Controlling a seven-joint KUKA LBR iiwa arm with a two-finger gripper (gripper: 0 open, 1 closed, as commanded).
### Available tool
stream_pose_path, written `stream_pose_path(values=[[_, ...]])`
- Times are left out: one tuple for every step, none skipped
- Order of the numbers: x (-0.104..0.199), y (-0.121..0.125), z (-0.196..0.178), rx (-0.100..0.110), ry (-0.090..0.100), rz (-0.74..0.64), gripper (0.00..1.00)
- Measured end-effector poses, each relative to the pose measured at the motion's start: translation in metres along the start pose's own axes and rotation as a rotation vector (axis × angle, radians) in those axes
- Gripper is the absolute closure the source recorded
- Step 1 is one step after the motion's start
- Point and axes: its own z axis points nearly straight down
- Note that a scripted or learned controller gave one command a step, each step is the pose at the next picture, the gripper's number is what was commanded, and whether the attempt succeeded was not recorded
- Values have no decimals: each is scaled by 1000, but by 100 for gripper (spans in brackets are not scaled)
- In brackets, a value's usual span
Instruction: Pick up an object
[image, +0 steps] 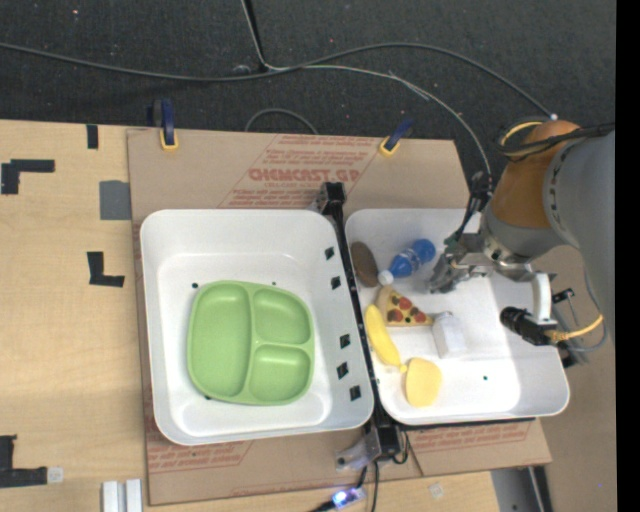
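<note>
We see an evenly lit scene from overhead, bright without harsh contrast. The two white bins (240, 225) are near overexposure, their walls washing out pale, and shadows beneath the green plate (250, 343) stay soft and shallow. The dark floor at the top is grainy. Overall sharpness is modest; small items and the gripper (447, 272) look slightly soft.

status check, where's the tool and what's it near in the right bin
Tool low over right bin, nothing seen between its fingers. Blue bottle just left of it. Pizza slice, banana nearby, untouched. Green tray in left bin.
</note>
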Motion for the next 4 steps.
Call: stream_pose_path(values=[[0,-10,-49,3,5,2,100],[5,-3,-94,1,4,0,100],[6,-2,-136,2,4,1,100],[59,-24,-144,5,5,-1,100]])
